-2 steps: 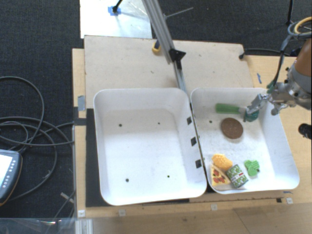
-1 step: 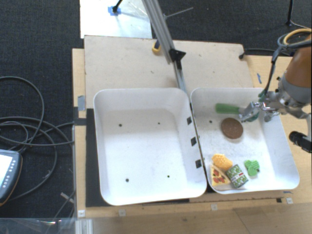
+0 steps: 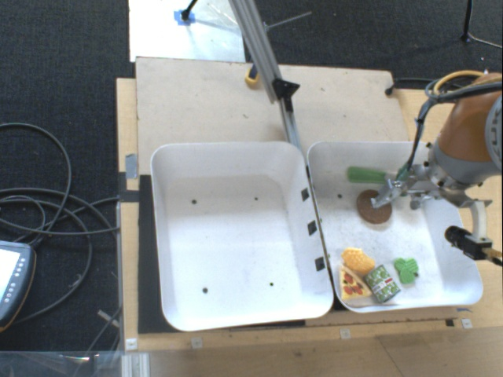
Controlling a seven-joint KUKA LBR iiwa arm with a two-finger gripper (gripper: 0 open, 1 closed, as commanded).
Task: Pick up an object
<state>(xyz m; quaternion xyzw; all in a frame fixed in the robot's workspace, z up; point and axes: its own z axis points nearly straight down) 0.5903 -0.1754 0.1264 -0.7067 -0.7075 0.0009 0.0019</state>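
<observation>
So the tan wooden bench (image 3: 204,100) took up most of the shot, with 2 shallow white plastic bins on it: the big left bin (image 3: 169,234) and the right bin (image 3: 456,285), sitting edge to edge. The grey arm with its orange band (image 3: 469,136) came in from the right over the right bin, and its metal 2-finger gripper (image 3: 383,197) was right over the far edge of a round brown disc (image 3: 374,210) in the middle of that bin; honestly couldn't tell how its fingers stood. A green cylinder-ish piece (image 3: 366,176) lay just behind the disc. Down by the near wall sat a cluster: a yellow chunk (image 3: 357,259), a pizza-slice toy (image 3: 353,283), a small green can (image 3: 383,283), and a tiny green leafy thing (image 3: 406,269).
</observation>
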